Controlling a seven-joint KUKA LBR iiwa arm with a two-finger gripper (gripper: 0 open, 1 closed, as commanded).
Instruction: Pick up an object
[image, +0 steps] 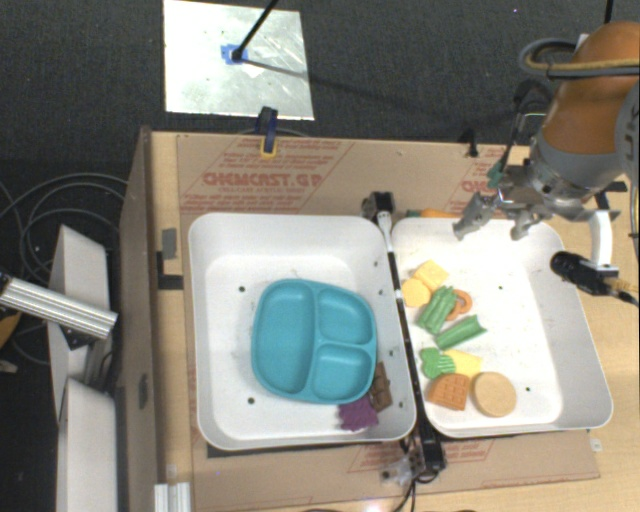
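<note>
My gripper (494, 223) hangs above the far edge of the right bin (570, 345), its two fingers spread apart with nothing between them. Below it in that bin lie several toy foods: a yellow cheese wedge (431, 275), a yellow round piece (415, 293), green pods (437, 308) over an orange ring (461, 303), a green and yellow corn piece (450, 361), an orange waffle (449, 392) and a tan round cookie (493, 394). The nearest food sits well below the fingertips in the view.
The left bin (225, 290) holds a teal divided plate (313, 341), with a purple grape cluster (356, 415) and a brown piece (381, 392) at its near right corner. A black clamp (381, 209) sits on the wall between the bins. An orange item (437, 213) lies behind the right bin.
</note>
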